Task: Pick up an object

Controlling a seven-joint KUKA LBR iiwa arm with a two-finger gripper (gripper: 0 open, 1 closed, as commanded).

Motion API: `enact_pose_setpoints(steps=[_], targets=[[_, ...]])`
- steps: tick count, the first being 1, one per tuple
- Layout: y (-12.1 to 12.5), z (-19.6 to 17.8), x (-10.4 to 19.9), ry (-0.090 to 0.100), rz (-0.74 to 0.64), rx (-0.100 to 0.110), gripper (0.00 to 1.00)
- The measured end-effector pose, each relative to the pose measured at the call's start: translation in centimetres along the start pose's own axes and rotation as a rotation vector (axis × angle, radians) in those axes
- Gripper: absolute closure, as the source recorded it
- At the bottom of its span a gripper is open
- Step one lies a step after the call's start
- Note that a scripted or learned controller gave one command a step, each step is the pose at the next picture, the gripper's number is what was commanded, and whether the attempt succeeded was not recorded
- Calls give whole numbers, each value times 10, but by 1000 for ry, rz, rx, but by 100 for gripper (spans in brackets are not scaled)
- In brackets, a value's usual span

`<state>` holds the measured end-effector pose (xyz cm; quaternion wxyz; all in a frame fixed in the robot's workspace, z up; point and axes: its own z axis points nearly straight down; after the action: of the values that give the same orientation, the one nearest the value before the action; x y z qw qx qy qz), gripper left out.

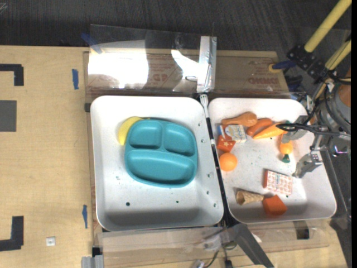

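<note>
Bins sit side by side on the bench, left bin (106, 149) and right bin (318, 202), their inner rims touching along the centre line.

Left bin: a teal divided tray (162, 151) lies face up in the middle, three compartments showing. A yellow object (126, 127) sticks out from under the tray's upper left edge; most of it is covered, so its shape cannot be judged.

Right bin: a loose group of toy food items. An orange-brown piece (241, 119) and a carrot (266, 129) lie near the top wall, close together. A small white carton (235, 132) sits just below them, with a red piece (225, 144) beside it at the left wall. An orange ball (227, 161) lies below that. A small orange item with a green tip (286, 149) sits apart toward the right. A red-patterned white packet (278, 182) lies flat in the lower half. An ice-cream cone (249, 196) and an orange block (274, 205) rest near the bottom wall, the block touching the packet's lower corner.

Arm enters over the right rim. Gripper (306, 167) hangs over the right part of the right bin, beside the packet and above bare floor. Nothing is seen between its fingers; whether they stand apart or together cannot be told at this angle.
</note>
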<state>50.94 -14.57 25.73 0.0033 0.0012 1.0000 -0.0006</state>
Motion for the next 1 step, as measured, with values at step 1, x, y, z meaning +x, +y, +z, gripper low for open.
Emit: enact_pose_setpoints(steps=[1], targets=[[-59,128,-45,14,120,-3,0]])
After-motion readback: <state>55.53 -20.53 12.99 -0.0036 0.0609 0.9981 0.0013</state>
